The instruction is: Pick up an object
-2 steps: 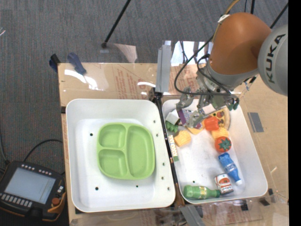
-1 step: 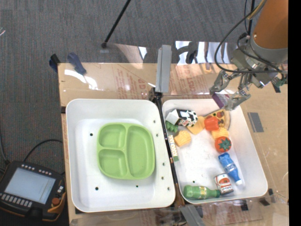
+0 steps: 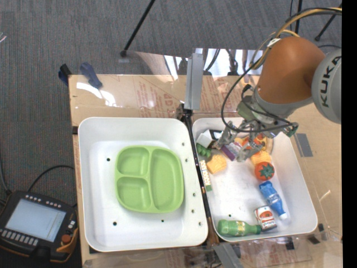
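My gripper [image 3: 241, 147] hangs low over the upper part of the right bin [image 3: 304, 183], under the arm's orange band. Toys are crowded right around it: a purple piece [image 3: 228, 150], a yellow corn-like toy [image 3: 216, 164] to its lower left, and an orange and red tomato-like toy [image 3: 264, 170] to its lower right. A small dark green toy [image 3: 202, 149] lies by the bin's left wall. Further down lie a blue bottle [image 3: 273, 200], a small can [image 3: 266, 219] and a green bottle [image 3: 239, 227]. The wrist hides whatever sits directly under the gripper.
The left bin [image 3: 95, 149] holds a green divided plate [image 3: 149, 178]. A metal post [image 3: 193, 85] rises behind the seam between the bins. A teach pendant [image 3: 36, 222] lies on the floor at lower left. Cables loop from the arm above the right bin.
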Robot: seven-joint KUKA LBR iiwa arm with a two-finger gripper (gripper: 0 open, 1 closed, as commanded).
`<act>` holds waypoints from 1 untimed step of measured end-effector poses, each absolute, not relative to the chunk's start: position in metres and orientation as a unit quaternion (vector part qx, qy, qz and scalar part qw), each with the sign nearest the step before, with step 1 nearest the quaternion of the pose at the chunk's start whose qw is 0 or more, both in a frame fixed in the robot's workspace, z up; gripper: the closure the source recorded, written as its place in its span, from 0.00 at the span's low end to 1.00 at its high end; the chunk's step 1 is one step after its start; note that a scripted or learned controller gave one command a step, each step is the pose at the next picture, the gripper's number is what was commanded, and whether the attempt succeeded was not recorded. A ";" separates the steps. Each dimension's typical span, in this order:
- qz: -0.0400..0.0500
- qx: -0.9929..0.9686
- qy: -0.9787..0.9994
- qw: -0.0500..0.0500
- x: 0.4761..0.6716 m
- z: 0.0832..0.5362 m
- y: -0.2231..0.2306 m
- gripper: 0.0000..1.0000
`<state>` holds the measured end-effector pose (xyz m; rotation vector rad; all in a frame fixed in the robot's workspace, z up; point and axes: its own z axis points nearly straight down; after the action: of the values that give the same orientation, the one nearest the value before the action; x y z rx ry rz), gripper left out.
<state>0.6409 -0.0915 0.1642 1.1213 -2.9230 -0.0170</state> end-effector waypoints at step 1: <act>0.000 0.359 -0.933 -0.004 0.646 0.218 -0.052 1.00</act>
<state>0.6460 -0.0519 0.2177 1.1323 -2.9394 0.0005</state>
